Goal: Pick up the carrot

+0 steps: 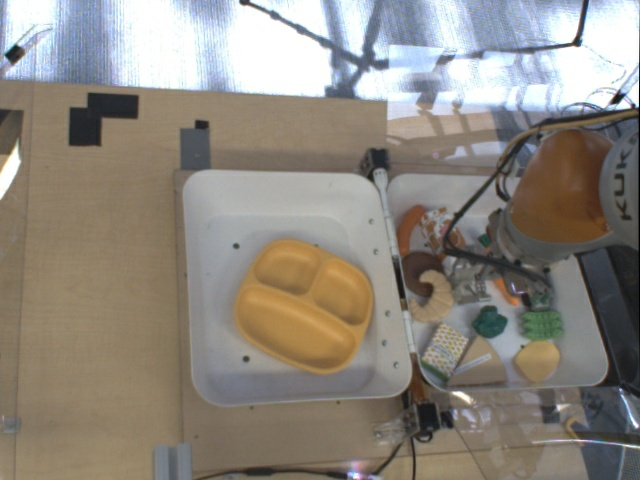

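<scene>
Camera view: carrot (511, 290) lies just beside the gripper (478, 286).

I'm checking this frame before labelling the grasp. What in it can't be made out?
- Gripper: under the orange wrist in the camera view; open or shut is unreadable.
- Carrot: just an orange sliver visible past the arm; contact is unclear.
- Right bin: its far corner is covered by the arm.
- Small patterned packet: print too small to read.

We see a pale wooden bench (90, 298) bearing two white bins (215, 368) side by side, with perhaps black tape patches (100, 116) near its far edge.
</scene>
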### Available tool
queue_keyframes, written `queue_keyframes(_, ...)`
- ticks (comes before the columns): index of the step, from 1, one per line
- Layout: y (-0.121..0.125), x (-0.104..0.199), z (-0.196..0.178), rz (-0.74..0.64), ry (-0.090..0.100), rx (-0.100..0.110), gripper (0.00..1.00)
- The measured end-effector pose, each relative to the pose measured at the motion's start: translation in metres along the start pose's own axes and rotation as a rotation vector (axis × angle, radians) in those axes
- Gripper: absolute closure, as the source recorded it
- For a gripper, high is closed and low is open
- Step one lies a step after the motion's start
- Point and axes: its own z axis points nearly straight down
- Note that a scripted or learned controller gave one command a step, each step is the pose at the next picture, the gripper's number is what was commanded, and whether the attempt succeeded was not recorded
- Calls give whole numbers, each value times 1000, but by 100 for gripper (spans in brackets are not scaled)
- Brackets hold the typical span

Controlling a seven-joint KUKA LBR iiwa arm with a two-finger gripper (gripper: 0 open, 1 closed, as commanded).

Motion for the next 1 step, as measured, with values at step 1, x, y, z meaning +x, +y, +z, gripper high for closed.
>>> queue_keyframes(1,-71,21,0,-93,3,6,0)
